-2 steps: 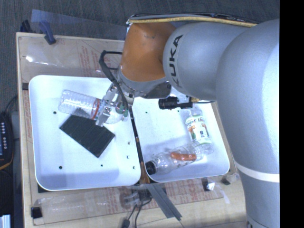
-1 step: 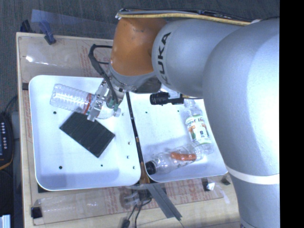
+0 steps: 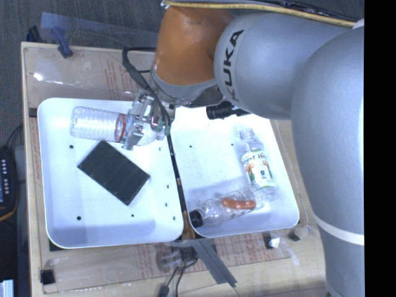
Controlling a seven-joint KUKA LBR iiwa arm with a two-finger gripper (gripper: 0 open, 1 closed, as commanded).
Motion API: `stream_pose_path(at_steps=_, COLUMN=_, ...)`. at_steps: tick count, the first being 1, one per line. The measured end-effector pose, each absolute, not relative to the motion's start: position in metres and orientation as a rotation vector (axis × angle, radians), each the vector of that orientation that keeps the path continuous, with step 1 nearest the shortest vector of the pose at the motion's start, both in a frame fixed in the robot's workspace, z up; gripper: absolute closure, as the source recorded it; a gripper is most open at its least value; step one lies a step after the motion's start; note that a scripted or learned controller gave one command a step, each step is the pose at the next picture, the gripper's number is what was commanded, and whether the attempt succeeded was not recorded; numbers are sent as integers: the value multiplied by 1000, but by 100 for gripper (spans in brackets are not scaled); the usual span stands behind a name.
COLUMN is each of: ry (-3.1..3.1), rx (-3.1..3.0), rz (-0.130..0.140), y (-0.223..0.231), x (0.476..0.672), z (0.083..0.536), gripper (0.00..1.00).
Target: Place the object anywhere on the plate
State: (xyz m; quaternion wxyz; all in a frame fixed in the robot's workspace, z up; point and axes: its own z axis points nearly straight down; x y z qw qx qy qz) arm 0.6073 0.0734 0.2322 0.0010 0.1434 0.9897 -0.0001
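In the left bin (image 3: 62, 221), the gripper's (image 3: 137, 129) fingers clasp the clear bottle's (image 3: 96, 124) neck

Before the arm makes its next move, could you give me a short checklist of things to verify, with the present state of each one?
1. Gripper is over the left bin: ok, it sits at the bin's upper right, at the cap end of the clear bottle.
2. Bottle is between the fingers: cannot tell, the gripper body hides the contact.
3. Dark flat plate is reachable: ok, it lies in the same bin, just below the bottle.
4. Plate surface is free: ok, nothing rests on it.
5. Other bottles stay out of the way: ok, the labelled bottle and the lying bottle are in the right bin.
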Motion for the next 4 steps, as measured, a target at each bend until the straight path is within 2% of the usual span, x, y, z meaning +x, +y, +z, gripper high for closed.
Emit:
stream_pose_path(at_steps=1, ry=3102, rx=484, rz=-1, y=51, x=624, z=245, gripper=100)
stream_pose_path(at_steps=2, ry=3125, rx=291, rz=-1, y=7, x=646, z=243, gripper=100)
stream_pose_path(at_steps=3, ry=3122, rx=286, rz=-1, y=7, x=647, z=255, gripper=100)
stream_pose_path(at_steps=4, ry=3137, rx=-86, rz=-2, y=-39, x=651, z=283, gripper=100)
